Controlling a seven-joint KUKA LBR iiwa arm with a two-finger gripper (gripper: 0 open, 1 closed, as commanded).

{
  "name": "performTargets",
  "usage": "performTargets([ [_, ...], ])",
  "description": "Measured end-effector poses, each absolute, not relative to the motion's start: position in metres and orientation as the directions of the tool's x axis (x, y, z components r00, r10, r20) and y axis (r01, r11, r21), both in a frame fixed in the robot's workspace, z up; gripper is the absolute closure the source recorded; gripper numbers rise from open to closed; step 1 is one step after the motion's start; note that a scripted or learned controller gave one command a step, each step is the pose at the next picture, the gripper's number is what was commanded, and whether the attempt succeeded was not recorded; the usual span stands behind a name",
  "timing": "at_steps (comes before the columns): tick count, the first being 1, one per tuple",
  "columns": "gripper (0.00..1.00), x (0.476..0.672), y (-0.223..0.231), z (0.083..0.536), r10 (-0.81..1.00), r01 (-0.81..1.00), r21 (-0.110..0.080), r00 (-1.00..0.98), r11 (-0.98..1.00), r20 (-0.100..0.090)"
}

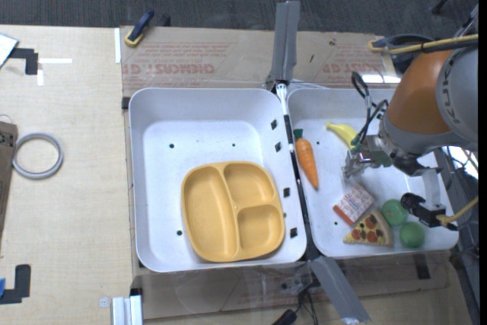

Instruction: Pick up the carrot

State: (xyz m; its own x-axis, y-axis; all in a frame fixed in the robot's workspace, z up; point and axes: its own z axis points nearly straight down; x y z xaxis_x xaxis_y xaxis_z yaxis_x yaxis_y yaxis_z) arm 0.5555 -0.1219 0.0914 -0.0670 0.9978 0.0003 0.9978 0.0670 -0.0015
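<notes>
Carrot: orange, green-topped, is lying in the right bin against its left wall, tip pointing toward the near edge; it is being held by nothing. Pincer: is being held low over the right bin, just beside a yellow banana and well right of the carrot; whether it is parted or closed cannot be told. Also in the right bin: a red-and-white packet, a pizza slice, two green items. Left bin: a yellow divided plate is lying in it. On the desk: a tape roll.
</notes>
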Motion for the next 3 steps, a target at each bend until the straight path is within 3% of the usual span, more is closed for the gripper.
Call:
performTargets([
  [1, 1.0, 0.611, -0.093, 0.091, 1.0, 1.0, -0.001, -0.025, 0.025, -0.001],
  [2, 1.0, 0.638, -0.104, 0.092, 0.945, 0.945, 0.0, 0.328, -0.328, -0.002],
  [3, 1.0, 0.628, -0.118, 0.092, 0.73, 0.73, -0.001, 0.684, -0.684, -0.003],
])
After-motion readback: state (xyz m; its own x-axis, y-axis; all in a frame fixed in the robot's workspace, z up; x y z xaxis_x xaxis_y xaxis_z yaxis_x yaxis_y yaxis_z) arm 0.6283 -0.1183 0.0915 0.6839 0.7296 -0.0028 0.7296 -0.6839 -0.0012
